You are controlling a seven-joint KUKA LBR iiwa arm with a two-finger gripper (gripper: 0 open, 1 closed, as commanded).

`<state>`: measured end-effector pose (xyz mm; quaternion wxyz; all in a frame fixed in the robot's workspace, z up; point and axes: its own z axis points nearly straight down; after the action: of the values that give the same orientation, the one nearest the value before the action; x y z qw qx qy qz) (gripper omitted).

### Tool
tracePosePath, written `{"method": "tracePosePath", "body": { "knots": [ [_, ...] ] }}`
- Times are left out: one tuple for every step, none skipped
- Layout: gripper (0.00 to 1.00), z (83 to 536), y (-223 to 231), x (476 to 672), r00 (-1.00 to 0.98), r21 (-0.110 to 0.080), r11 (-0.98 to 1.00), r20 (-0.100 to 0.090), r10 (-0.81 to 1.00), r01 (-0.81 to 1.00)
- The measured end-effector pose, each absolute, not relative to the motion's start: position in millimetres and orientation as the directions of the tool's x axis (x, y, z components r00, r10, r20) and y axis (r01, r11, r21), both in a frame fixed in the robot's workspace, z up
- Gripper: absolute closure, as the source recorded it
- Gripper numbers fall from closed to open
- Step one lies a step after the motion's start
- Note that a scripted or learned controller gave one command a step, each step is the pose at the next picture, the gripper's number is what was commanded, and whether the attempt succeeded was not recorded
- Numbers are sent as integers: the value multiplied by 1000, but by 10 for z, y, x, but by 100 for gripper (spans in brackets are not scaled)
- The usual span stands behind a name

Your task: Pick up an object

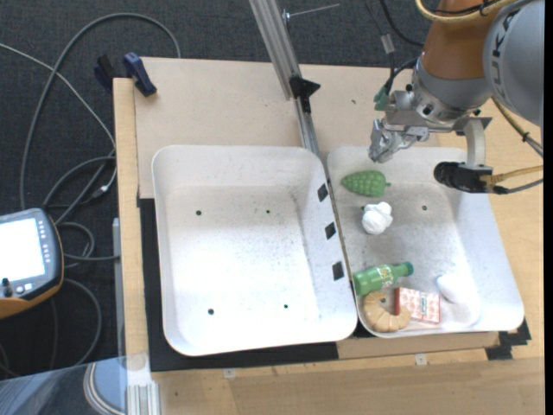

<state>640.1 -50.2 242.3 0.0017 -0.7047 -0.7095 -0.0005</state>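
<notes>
The gripper (381, 151) hangs over the far end of the right bin (484, 258), its tip pointing down at the bin's far left corner, with the grey arm and its orange band (462, 11) rising behind it toward the upper right. Whether it is released or clenched cannot be told from this slant, and nothing can be made out in its grasp.

Just below the tool, slightly toward the camera, lies a bumpy green object (364, 182). Its long axis runs roughly left to right across the bin, with a narrower tip pointing right. It is very near the tool's tip, though contact cannot be confirmed.

Further toward the camera from the tool, a small white rounded object (376, 219) sits just beyond the green one. Well away from the tool, at the near end of the same bin, a green bottle (380, 276) lies on its side, its long axis running left to right and rising slightly, cap end to the right. Just below it sits a tan ring-shaped item like a doughnut (386, 312), touching a red and white packet (419, 305). A pale white lump (455, 289) rests near the bin's near right corner.

To the tool's left, across the divide, is the left bin (233, 249), its white floor speckled with dark flecks.
</notes>
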Motion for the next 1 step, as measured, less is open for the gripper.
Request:
{"method": "tracePosePath", "body": {
  "knots": [
    [100,2486,55,6352,-7,-1,7,4,1000,1000]
  ]
}}
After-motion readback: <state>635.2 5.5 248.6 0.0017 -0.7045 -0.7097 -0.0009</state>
